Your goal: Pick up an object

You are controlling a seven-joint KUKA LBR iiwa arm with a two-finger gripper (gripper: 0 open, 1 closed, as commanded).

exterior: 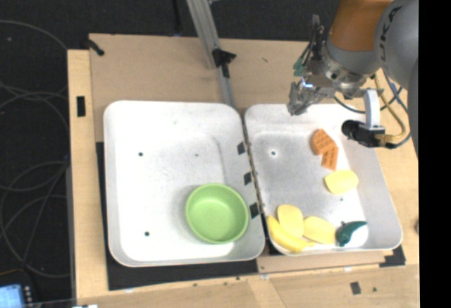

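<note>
Gripper (299, 99) above far rim of right bin (296, 158); jaw spacing cannot be told at this angle, nothing seen held. Nearest candidate: orange ridged piece (325, 149), just below and right of the jaws. Judgement: descend straight over it, centred, clear of the bin wall. Further toward the near edge: yellow slice (341, 182), then yellow pieces (299, 228) and a teal item (349, 232) crowded in the corner. Left bin (155, 151), well left of the jaws, holds a green bowl (217, 212).
</note>
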